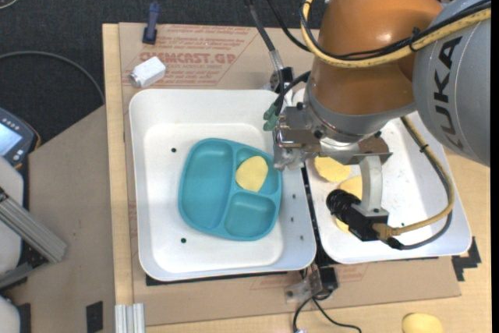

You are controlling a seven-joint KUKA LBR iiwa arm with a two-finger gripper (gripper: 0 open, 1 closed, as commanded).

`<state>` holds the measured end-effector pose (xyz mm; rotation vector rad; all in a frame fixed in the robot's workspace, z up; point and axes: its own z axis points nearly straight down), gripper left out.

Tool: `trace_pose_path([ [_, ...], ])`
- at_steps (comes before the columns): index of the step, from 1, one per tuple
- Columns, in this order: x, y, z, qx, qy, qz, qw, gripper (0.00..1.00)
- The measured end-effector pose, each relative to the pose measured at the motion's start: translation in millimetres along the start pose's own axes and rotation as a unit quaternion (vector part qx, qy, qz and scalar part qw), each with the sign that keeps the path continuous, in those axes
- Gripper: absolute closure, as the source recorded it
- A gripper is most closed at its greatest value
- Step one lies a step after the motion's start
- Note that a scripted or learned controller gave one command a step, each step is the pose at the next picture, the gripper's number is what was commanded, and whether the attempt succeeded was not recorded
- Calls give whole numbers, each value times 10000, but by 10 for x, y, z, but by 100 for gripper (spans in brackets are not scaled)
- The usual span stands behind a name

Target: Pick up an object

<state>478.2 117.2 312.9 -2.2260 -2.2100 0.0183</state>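
Cardboard point(195, 51) covered the bench under two white bins, and the grey-and-orange arm point(374, 27) loomed in from the right of the frame. The left bin point(152, 129) held a teal divided plate point(207, 187), with a yellow disc point(252, 173) lying in its upper right compartment. The gripper point(290, 143) sat low at the seam between the bins, just right of that disc; open or closed, I could not tell. In the right bin point(448, 222), more yellow pieces point(331, 168) lay partly hidden beneath the wrist.

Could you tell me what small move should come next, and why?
Probably ease the gripper toward the teal plate and down onto the yellow piece lying in it; the gripper hangs over the left bin, just beside that piece.
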Motion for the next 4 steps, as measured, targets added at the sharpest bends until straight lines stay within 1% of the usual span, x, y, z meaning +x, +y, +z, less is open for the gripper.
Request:
trace_pose_path([
  [1, 931, 146, -358, -81, 46, -86, 9999, 100],
  [2, 666, -7, 32, -24, 13, -23, 10000, 100],
  [3, 131, 4, -1577, -160, 53, -10, 9999, 100],
  [4, -254, -1, -414, -3, 8, -5, 10000, 100],
])
